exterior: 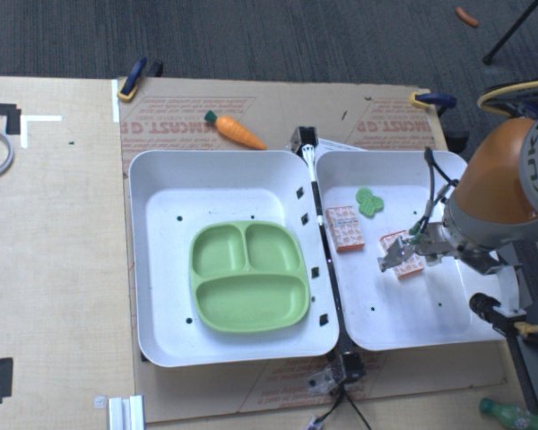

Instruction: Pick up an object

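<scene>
In the right bin (448, 321) my gripper (397, 258) hangs low over a small red-and-white packet (411, 268), covering part of it. I cannot tell whether it touches the packet. To the left, a second red-and-white packet (344, 228) lies flat. A small green leafy toy (369, 202) rests near the bin's back.
The left bin (161, 186) holds a green divided plate (249, 276). An orange toy carrot (236, 131) lies on the cardboard behind the bins. The arm's orange band (502, 173) looms over the right bin's right side. Clamps sit at the cardboard's back corners.
</scene>
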`<state>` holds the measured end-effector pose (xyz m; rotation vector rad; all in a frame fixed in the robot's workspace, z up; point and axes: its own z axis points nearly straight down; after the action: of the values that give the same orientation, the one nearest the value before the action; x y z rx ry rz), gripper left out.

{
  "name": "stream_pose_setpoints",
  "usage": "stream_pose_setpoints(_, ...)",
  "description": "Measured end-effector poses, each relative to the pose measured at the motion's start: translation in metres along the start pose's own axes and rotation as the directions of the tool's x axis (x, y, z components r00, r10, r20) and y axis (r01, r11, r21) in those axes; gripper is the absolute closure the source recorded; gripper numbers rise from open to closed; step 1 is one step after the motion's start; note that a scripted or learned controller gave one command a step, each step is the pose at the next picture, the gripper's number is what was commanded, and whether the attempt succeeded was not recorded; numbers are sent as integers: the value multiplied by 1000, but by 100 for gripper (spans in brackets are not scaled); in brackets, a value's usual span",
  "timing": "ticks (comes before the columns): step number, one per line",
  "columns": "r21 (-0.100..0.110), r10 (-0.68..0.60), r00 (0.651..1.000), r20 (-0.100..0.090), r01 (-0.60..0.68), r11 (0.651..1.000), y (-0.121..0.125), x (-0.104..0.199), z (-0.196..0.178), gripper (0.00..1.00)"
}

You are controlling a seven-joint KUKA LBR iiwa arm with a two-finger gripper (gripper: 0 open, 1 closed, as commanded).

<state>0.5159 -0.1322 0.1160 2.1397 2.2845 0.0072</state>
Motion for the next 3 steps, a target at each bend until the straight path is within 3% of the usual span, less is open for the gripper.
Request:
stream_pose_setpoints(1,2,-272,962,0,272,962,23,12,19,0)
stream_pose_setpoints(2,-3,-269,963,6,269,963,25,11,9,100)
stream_pose_setpoints(3,8,-264,964,-6,264,964,26,59,-125,100)
